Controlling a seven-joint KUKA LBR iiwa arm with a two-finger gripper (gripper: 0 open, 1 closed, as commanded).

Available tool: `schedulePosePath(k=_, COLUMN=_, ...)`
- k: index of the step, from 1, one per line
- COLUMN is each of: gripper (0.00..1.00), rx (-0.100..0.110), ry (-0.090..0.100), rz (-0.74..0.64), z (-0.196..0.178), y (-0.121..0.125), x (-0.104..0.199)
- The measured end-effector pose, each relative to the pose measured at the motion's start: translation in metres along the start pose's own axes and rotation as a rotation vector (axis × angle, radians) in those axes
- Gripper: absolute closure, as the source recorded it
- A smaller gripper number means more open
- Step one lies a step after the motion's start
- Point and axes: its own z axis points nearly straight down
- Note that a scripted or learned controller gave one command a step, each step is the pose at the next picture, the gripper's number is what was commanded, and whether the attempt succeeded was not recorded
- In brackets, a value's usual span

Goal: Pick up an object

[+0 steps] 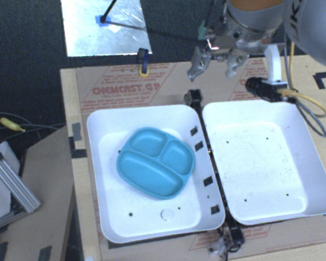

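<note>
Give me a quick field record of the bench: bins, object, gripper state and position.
left bin: holds one blue divided plate, lying flat near its middle
right bin: white floor with small dark specks
gripper: above the far edge of the bins, near the seam, fingers apart, nothing between them
plate contact: none, gripper well clear of it
task status: nothing picked up yet
</note>
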Motion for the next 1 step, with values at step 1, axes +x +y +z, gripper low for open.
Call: schedulePosePath(k=1, gripper=0.00, rx=0.031, ry=-0.007, rz=0.016, z=0.1209, y=0.0134, x=-0.0883)
